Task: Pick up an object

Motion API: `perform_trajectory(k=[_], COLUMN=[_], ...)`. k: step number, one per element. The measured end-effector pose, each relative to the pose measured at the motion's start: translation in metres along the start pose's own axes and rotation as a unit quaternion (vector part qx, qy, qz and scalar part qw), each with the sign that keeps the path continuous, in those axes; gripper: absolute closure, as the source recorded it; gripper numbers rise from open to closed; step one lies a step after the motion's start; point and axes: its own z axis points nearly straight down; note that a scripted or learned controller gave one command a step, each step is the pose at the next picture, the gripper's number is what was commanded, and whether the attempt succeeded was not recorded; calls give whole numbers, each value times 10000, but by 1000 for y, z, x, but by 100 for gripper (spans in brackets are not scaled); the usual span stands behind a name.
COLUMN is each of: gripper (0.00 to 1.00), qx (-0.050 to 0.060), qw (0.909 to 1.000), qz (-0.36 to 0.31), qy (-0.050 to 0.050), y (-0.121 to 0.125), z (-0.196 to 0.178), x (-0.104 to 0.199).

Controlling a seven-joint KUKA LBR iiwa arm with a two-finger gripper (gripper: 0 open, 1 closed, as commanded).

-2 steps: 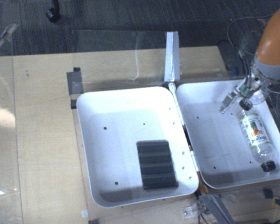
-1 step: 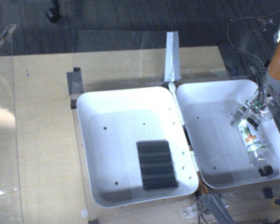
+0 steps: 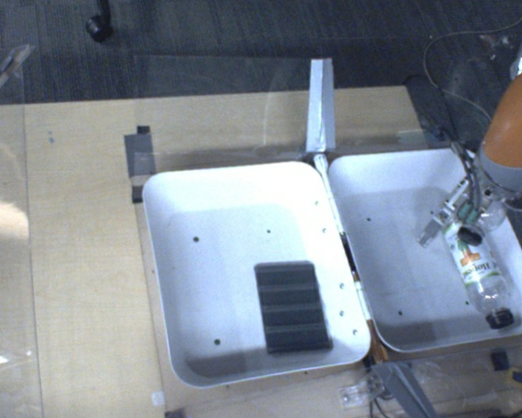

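Note:
A clear plastic bottle (image 3: 479, 271) with a white and orange label lies in the right bin (image 3: 384, 237), along its right side, with its dark cap (image 3: 501, 318) toward the front. My gripper (image 3: 448, 219) hangs low over the bottle's far end, reaching in from the right under the orange band of the arm (image 3: 517, 130). Whether it touches the bottle I cannot tell. A black ribbed rectangular block (image 3: 292, 307) lies flat in the left bin (image 3: 206, 218), near its front edge.
The two white bins sit side by side on a wooden bench, split by a narrow ridge (image 3: 344, 250). A metal bar (image 3: 320, 104) stands behind the ridge. Cables lie at the front right (image 3: 402, 402).

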Motion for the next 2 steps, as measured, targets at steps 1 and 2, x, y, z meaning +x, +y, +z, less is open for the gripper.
perform_trajectory(k=[1,2], gripper=[0,0], qx=[12,4], qw=[9965,9693], qz=[-837,-2459], qy=[22,19], y=[11,1], z=[-68,-117], x=[-9,-2])
